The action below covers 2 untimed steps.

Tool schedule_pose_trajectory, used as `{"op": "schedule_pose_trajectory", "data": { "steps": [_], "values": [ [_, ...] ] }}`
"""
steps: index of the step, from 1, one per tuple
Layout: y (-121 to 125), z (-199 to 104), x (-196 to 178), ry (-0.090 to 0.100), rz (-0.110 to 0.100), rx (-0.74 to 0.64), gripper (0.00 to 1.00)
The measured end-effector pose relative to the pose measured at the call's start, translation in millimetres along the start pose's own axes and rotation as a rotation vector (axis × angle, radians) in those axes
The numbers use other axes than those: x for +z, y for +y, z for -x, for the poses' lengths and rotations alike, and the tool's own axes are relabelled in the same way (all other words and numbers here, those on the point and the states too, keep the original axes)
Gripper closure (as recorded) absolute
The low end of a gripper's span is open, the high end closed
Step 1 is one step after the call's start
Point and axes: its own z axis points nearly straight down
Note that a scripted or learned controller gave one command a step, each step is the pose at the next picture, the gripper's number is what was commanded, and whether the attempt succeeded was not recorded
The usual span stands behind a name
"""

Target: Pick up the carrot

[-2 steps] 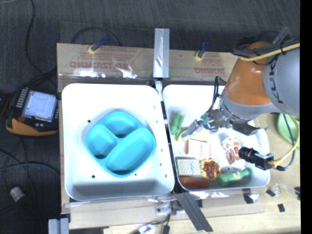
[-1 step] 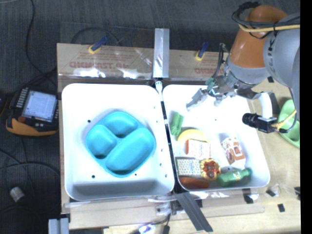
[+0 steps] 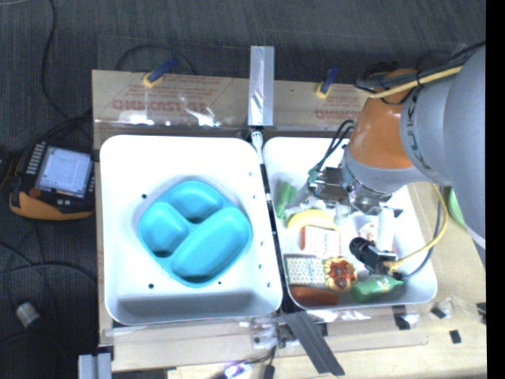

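The carrot (image 3: 317, 296) seems to be the orange-red long piece lying along the front wall of the right bin (image 3: 422, 279), with a green leafy end (image 3: 375, 287) to its right. My gripper (image 3: 338, 189) hangs over the middle of the right bin, under the orange wrist band (image 3: 380, 136). It is well behind the carrot, above a yellow piece (image 3: 304, 218) and a white and orange box (image 3: 318, 241). The arm's body hides the gripper's tip.
The right bin also holds a green vegetable (image 3: 282, 197), a checkered packet (image 3: 304, 271) and a small pizza-like toy (image 3: 341, 272), crowded near the carrot. A blue divided plate (image 3: 196, 231) sits in the left bin (image 3: 126, 290). A yellow cable (image 3: 422, 247) loops beside the arm.
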Motion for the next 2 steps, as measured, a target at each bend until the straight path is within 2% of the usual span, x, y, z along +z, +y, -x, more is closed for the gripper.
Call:
{"op": "schedule_pose_trajectory", "data": {
  "steps": [1,2],
  "values": [
    [34.9,56.1,-93.7,-0.006,0.004,0.063,0.00],
    [-4.8,6.0,0.0,0.000,-0.001,0.035,0.00]
  ]
}}
